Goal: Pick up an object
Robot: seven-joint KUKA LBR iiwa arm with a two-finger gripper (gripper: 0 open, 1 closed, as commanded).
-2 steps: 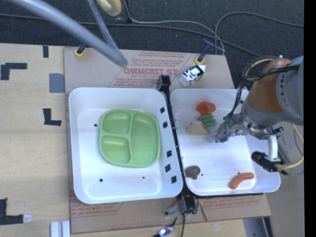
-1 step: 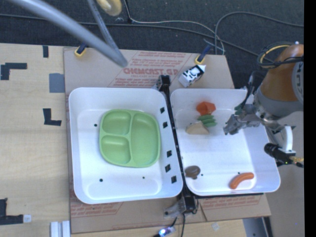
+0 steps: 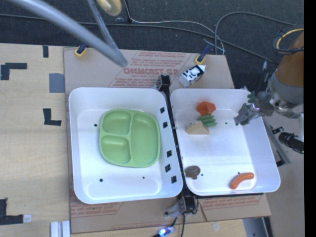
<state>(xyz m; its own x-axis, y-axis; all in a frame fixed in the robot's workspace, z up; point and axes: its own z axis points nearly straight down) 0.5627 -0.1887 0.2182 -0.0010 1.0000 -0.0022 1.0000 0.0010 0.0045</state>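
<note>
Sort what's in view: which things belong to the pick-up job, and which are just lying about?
Job:
gripper, at the right bin's right rim
red piece
green piece
tan wedge
brown lump
orange sausage

Lying about:
green plate in the left bin
cardboard sheet
cables

Your arm (image 3: pixel 289 80) comes in from the right side of the frame, its grey body rounded and bulky, with the orange band showing at the top near the frame's edge. From there the wrist angles down and to the left. Your gripper (image 3: pixel 243 116) sits at the end of it as a small dark assembly, pointing left and slightly downward. Its tip is too small and dark for you to read more of its state from this view.
</note>
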